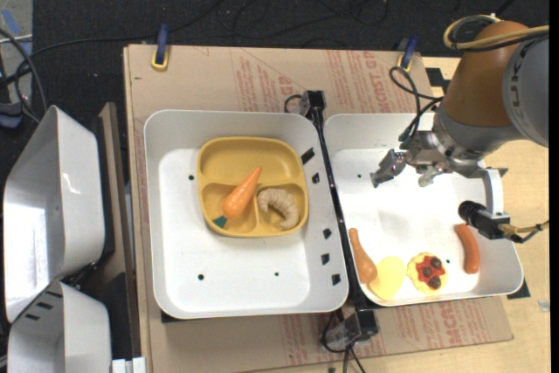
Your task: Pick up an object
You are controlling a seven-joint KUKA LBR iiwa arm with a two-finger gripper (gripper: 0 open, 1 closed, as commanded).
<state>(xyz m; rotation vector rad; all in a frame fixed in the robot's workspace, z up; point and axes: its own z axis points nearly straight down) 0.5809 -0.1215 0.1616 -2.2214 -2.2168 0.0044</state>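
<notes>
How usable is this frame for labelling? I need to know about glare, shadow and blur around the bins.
Camera view: even overhead light, soft shadows only; the left bin and right bin are bright white, close to washed out on their floors; the carrot on the yellow plate is sharp; the gripper reads slightly soft; the background beyond the bench is dark.

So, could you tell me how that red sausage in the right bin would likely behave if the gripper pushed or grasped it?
The sausage looks like a smooth, rounded cylinder, so it may roll sideways when nudged. Its glossy surface suggests it could slip between the fingers. It lies close to the bin wall, which probably limits room for the gripper.
</notes>
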